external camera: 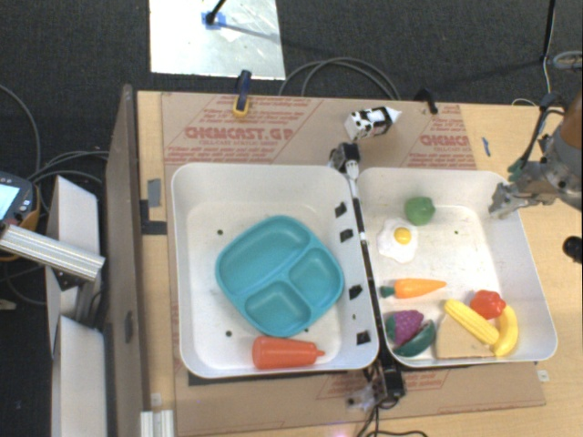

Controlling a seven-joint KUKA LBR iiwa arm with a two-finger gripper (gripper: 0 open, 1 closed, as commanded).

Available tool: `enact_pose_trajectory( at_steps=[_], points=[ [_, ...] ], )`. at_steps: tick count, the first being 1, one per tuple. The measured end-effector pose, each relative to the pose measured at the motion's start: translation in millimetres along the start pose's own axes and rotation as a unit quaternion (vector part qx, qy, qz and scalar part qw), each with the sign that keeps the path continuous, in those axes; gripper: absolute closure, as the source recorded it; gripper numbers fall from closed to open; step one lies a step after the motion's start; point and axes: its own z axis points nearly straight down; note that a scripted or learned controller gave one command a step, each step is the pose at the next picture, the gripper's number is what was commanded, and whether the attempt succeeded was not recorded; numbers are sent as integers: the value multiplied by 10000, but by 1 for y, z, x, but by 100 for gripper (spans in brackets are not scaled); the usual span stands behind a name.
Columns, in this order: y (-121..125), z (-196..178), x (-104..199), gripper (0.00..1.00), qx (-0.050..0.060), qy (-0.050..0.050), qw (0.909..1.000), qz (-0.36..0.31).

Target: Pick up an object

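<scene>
Pincer parked at the right bin's far edge, nothing picked yet.

From the overhead camera I see the pincer over the right bin; I cannot tell its opening. I would pick the green ball: nearest, well apart from the fried egg and carrot, so descend straight and centred.

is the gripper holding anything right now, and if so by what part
Nothing is held. The gripper sits over the right bin's upper right rim with nothing between its fingers; the green ball, fried egg and the other toys lie apart from it in the bin.
</scene>
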Motion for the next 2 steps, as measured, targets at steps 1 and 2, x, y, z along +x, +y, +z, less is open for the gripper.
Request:
enact_pose_trajectory(
  at_steps=[1, 2],
  points=[
    [-4, 7, 0, 0, 68, 23, 10000, 12],
    [54, 134, 36, 0, 97, 41, 9999, -7]
  ],
)
